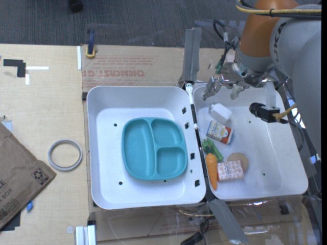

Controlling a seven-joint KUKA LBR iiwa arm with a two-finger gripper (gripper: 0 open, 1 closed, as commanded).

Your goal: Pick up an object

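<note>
- Objects for picking: a loose cluster in the right bin (286, 182), toward its left side, none between the fingers.
- Left bin (102, 137): shallow, white, touching the right bin along a shared middle edge.
- In the left bin, a teal divided plate (153, 148), flat and roughly centred, with three compartments, all bare.
- In the right bin, nearest the front edge, an orange carrot (211, 172) lying lengthwise along the left wall, its green top (212, 149) pointing toward the far side.
- Just right of the carrot and touching it, a red-and-white packet (230, 171).
- Behind the packet, partly overlapped by it, a round tan disc (239, 160).
- Further back, a small colourful carton (219, 132), tilted.
- Just behind the carton, a white block (220, 112), closest of the cluster to the gripper.
- Grey arm with an orange band (263, 24), reaching in from the right and bent down over the far end of the right bin.
- Gripper (223, 90) hanging above the far left corner of the right bin, fingers spread apart and gripping nothing, apart from the white block below.
</note>
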